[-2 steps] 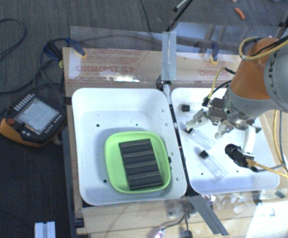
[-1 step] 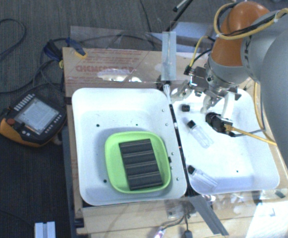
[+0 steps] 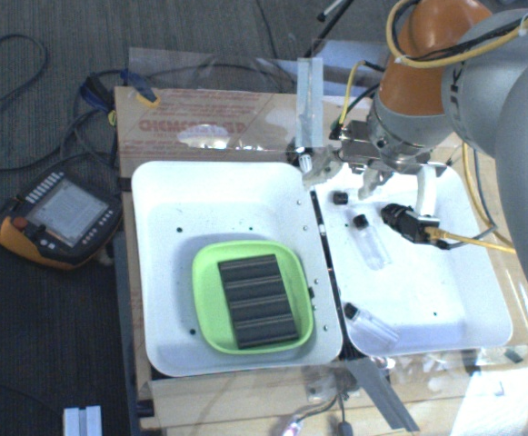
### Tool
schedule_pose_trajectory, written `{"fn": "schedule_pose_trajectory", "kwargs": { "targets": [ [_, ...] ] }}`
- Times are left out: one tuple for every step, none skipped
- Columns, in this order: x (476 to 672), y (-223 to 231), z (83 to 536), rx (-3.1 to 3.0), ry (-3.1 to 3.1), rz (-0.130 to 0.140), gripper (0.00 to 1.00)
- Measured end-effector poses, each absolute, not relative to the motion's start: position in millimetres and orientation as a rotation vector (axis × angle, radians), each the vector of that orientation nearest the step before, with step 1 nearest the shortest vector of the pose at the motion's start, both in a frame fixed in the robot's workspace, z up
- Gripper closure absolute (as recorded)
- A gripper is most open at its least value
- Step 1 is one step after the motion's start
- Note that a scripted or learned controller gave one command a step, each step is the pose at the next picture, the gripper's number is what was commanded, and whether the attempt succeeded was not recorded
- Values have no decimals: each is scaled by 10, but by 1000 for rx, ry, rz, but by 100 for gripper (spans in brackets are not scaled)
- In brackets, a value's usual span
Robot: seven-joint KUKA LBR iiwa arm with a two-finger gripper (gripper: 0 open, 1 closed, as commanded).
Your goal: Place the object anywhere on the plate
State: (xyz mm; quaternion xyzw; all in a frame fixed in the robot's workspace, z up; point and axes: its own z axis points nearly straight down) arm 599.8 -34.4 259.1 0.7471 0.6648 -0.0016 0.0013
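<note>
Over the right bin's [image 3: 445,321] far end, my gripper [image 3: 396,182] hangs with fingers spread, nothing between them. Just below me lies a clear vial [image 3: 369,242], black-capped. Another vial [image 3: 365,323] sits nearer the front rim. Off to my left, the block [image 3: 258,300] lies on the green plate [image 3: 206,271].

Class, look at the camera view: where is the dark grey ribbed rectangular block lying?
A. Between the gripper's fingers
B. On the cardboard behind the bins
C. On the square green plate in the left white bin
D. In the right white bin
C: the dark grey ribbed rectangular block lies flat on the square green plate inside the left white bin, well apart from the gripper over the right bin.
</note>
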Motion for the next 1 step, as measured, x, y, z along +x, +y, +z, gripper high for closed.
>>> {"fn": "schedule_pose_trajectory", "kwargs": {
  "targets": [
    [5722,-217,2893,2086,2348,-4,0]
  ]
}}
